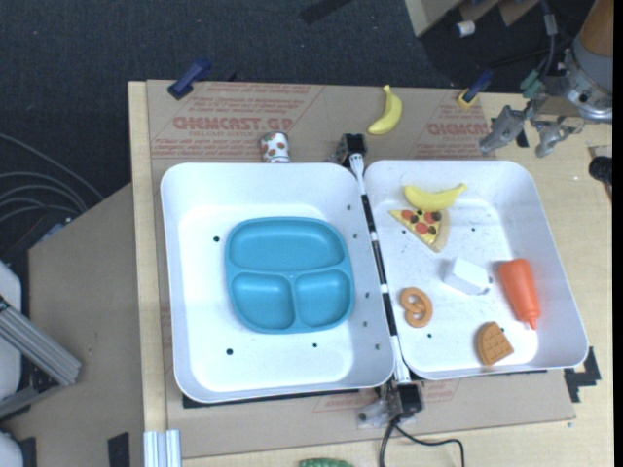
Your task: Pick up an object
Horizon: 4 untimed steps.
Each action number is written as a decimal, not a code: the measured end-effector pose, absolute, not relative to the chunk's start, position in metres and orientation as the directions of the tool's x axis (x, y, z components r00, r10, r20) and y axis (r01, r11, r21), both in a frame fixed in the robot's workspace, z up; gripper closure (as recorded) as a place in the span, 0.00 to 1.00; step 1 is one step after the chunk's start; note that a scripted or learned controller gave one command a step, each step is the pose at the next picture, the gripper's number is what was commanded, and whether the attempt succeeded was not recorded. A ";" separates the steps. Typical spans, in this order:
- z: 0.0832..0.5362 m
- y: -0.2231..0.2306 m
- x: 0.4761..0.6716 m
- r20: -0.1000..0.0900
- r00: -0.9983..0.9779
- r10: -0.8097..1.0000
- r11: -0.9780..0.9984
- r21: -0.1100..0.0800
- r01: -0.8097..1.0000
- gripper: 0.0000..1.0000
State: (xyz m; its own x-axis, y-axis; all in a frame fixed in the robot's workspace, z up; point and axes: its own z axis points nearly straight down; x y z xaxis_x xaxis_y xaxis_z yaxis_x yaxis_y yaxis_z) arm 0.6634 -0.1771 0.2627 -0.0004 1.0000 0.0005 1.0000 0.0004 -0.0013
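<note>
The right bin (545,222) holds a yellow banana (433,197), a pizza slice (423,226), a white block (467,277), an orange carrot-like piece (521,292), a pretzel (416,306) and a brown waffle-like biscuit (494,343). My gripper (527,132) hangs above the bench just past the right bin's far edge, up and right of the banana. Its two fingers stand apart and open, with nothing between them.
The left bin (195,212) carries a blue divided plate (289,272). On the bench behind the bins lie a second banana (386,113), a small spotted object (275,146) and two blue clips (188,79) (474,90).
</note>
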 end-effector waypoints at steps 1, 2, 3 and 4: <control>0.111 -0.187 0.661 0.001 0.000 1.000 0.000 -0.003 1.000 0.00; 0.084 -0.122 0.662 0.003 -0.003 1.000 0.003 -0.024 1.000 0.00; 0.093 -0.122 0.659 0.006 -0.004 1.000 0.004 -0.039 0.999 1.00; 0.202 -0.078 0.639 0.000 -0.001 1.000 0.001 0.002 1.000 1.00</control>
